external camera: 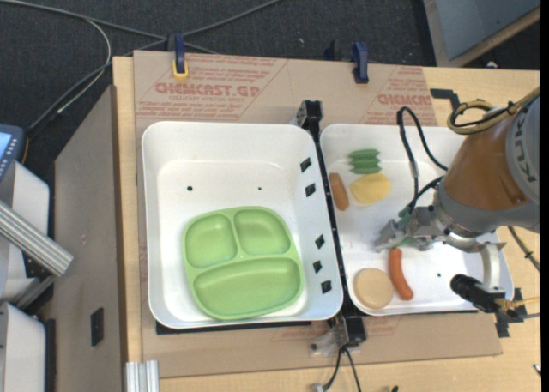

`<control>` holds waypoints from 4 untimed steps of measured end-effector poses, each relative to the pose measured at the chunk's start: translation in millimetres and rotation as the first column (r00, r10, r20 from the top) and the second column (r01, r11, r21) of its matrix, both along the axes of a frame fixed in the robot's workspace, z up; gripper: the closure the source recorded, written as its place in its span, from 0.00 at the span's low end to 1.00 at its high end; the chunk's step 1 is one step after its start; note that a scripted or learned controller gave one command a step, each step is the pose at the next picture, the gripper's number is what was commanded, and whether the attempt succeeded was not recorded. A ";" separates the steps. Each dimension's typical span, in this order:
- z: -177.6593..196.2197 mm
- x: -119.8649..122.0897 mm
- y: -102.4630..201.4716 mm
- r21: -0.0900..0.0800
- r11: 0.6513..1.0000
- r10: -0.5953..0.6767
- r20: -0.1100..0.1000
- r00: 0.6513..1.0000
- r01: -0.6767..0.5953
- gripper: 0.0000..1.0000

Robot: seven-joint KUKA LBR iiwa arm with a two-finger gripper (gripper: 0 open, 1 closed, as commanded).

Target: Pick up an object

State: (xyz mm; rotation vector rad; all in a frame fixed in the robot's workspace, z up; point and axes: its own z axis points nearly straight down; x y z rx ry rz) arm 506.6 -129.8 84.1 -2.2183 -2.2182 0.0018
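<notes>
The right bin (429, 303) holds several toy foods: a green ridged piece (364, 159), a yellow piece (371, 189), a brown sausage (339, 192), a red sausage (400, 273) and a tan round bun (373, 287). My gripper (393, 234) hangs low over this bin, just above the red sausage's upper end and to the right of the yellow piece. Nothing shows between its tips.
A green divided plate (243, 262) lies in the left bin (163, 210). A black divider with clips (319, 210) runs between the bins. Cables (412, 146) loop over the right bin's back. Blue clamps (359, 63) hold the cardboard edge.
</notes>
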 end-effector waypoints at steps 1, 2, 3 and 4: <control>11.3 0.6 0.2 0.000 1.000 0.000 0.002 1.000 0.000 1.00; 73.5 7.5 -0.5 -0.003 1.000 0.002 0.009 1.000 -0.002 1.00; 121.8 2.4 6.4 -0.003 1.000 0.002 0.008 1.000 -0.002 1.00; 174.0 3.4 6.7 -0.003 1.000 0.002 0.008 1.000 -0.002 1.00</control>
